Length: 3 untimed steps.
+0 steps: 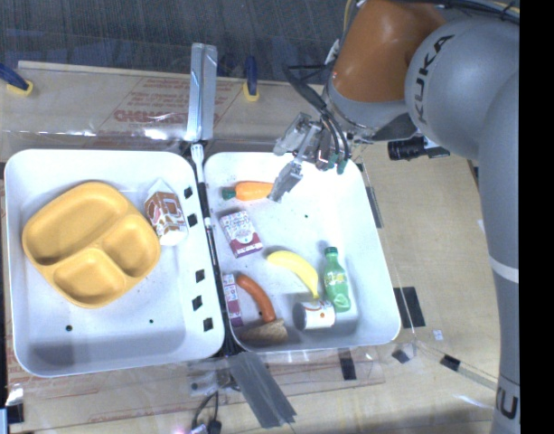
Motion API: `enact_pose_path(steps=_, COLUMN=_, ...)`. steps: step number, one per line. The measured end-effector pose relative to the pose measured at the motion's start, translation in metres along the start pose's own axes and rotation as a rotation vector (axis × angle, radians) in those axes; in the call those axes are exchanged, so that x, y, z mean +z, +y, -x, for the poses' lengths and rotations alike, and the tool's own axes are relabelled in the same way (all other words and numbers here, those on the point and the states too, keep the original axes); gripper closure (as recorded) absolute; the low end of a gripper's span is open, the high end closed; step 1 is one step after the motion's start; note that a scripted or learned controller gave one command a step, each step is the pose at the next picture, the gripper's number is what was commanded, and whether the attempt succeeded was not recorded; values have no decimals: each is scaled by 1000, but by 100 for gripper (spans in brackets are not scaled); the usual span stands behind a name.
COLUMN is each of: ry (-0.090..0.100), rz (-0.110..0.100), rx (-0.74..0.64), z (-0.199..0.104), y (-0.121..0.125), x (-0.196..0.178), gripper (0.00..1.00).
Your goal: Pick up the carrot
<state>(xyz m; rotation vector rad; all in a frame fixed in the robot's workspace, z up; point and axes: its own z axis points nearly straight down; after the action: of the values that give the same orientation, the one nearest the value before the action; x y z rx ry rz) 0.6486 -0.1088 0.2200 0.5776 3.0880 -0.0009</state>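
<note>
Carrot (250, 190) lies flat at the top of the right bin (371, 269), upper centre of frame, green end pointing left. Gripper (293, 165) hangs just right of it, angled down-left, one fingertip (284, 184) near the carrot's right end. Fingers spread open, nothing between them. Banana (295, 268) sits lower in the same bin.

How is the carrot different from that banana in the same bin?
The carrot is orange with a green tip; the banana is plain yellow. The carrot is straight and lies level across the far end of the right bin; the banana is curved and lies at a slant nearer the middle. The gripper hangs right beside the carrot, well away from the banana. Both lie loose on the bin floor, and neither is held.
</note>
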Motion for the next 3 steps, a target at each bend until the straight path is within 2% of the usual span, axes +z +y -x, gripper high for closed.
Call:
enact_pose_path(steps=1, ry=-4, rz=0, rx=103, z=6, y=-22, x=-105, gripper=0)
enact_pose_path(steps=2, ry=3, rz=0, rx=-232, z=-14, y=8, x=-23, gripper=0)
enact_pose_path(steps=3, ry=-5, rz=0, rx=-328, z=16, y=-27, x=-122, gripper=0)
